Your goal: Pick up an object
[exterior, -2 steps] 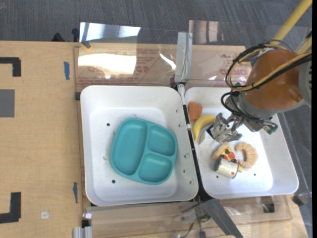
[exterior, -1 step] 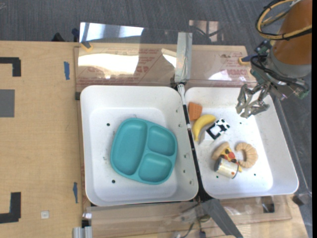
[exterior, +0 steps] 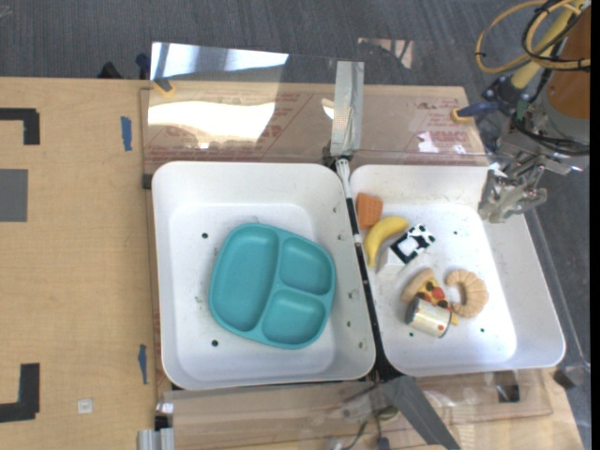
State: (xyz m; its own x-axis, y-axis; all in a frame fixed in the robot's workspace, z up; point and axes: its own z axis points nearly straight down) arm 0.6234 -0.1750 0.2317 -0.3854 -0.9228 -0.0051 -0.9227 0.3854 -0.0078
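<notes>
Nearest to us lay the front rims of the two shallow white bins, smooth glossy plastic with rounded corners. In the left bin (exterior: pixel 178 345) sat a teal divided plate (exterior: pixel 272 284), matte, rounded and split into three compartments, resting slightly turned on the bin floor.

We saw the small objects gathered in the right bin (exterior: pixel 534 336). Toward its front stood a short cylinder (exterior: pixel 429 319) with a metallic end, lying on its side and touching a pizza-slice toy (exterior: pixel 424 289). Just beside these on the right curled a tan croissant-like piece (exterior: pixel 469 291), ridged and crescent shaped. Farther back lay a yellow banana (exterior: pixel 382 236), smooth and curved, with an orange wedge (exterior: pixel 368 207) just behind it near the divider, and a black-and-white block (exterior: pixel 412 243) just beside the banana's right end.

We found the gripper (exterior: pixel 506 195) at the right bin's far right corner, over the rim, its pale metal fingers pointing down. We could not tell how far apart they stood, and we saw nothing between them. Every object lay to the gripper's left and nearer the camera; the black-and-white block was the closest, yet still apart from it. Above the wrist we noted looping yellow cables (exterior: pixel 534 31).
</notes>
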